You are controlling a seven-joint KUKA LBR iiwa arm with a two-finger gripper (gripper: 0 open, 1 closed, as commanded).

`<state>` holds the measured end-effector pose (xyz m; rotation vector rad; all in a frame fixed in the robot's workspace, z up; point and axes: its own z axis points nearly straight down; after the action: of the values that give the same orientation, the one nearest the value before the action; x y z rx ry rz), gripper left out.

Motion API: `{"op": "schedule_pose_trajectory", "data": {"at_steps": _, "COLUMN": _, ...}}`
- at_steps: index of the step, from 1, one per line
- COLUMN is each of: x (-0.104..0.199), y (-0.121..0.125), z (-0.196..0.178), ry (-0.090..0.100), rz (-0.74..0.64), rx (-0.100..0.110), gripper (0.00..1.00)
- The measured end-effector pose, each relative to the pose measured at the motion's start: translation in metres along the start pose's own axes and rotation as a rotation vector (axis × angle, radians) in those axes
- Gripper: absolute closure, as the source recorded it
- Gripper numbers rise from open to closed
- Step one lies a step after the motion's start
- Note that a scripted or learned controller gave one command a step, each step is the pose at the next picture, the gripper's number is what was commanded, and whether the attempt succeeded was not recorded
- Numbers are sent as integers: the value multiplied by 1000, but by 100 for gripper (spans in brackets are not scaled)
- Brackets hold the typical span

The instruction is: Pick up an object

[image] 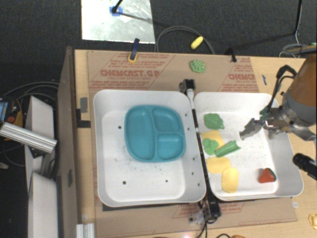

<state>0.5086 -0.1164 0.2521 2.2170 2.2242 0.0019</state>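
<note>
In the right bin [285, 175], a yellow lump [230, 179] and a red strawberry piece [267, 175] are lying nearest me, around six o'clock. Farther in, a green stick [227, 148] is leaning across yellow and green pieces. The gripper [249, 129] is hovering at three o'clock, holding nothing; whether its fingers are apart, I cannot tell. A blue divided plate [154, 134] is sitting in the left bin [106, 182].

Dark carpeted floor [34, 29] around a cardboard-topped bench [148, 68], shiny metal sheet [117, 13] beyond.
</note>
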Motion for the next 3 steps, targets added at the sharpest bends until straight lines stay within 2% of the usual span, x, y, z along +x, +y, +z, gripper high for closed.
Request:
{"op": "schedule_pose_trajectory", "data": {"at_steps": 1, "x": 35, "y": 17, "z": 159, "ry": 3, "rz": -4, "rx": 9, "gripper": 0}}
{"op": "schedule_pose_trajectory", "data": {"at_steps": 2, "x": 31, "y": 88, "z": 167, "ry": -1, "rz": -4, "rx": -7, "gripper": 0}}
{"op": "schedule_pose_trajectory", "data": {"at_steps": 3, "x": 0, "y": 154, "z": 166, "ry": -3, "rz": -3, "rx": -8, "gripper": 0}}
